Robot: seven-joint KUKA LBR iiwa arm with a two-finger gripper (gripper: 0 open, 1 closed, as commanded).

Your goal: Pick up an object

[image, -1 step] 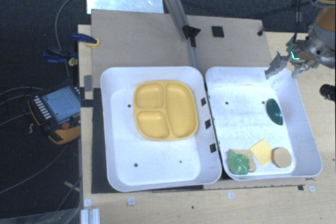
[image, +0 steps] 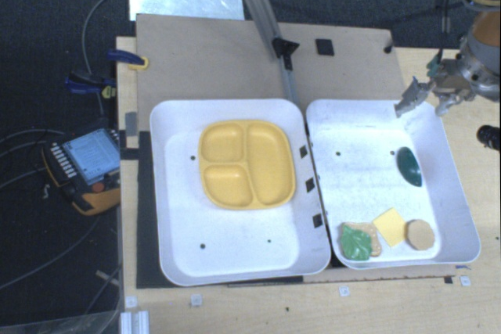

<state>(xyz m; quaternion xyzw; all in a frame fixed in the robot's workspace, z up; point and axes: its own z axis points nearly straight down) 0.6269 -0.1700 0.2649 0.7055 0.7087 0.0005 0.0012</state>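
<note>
White bins lie side by side below us, and our gripper [image: 429, 100] hangs over the far right corner of the right bin [image: 356, 133].

Our two fingers stand spread apart with nothing between them. Well apart from them, a dark green object [image: 409, 167] lies near the bin's right wall; a yellow block [image: 390, 227], a tan round piece [image: 420, 235] and a green leafy piece [image: 356, 242] cluster at its near edge. We see a yellow divided plate [image: 246, 164] in the left bin [image: 180, 246].
</note>
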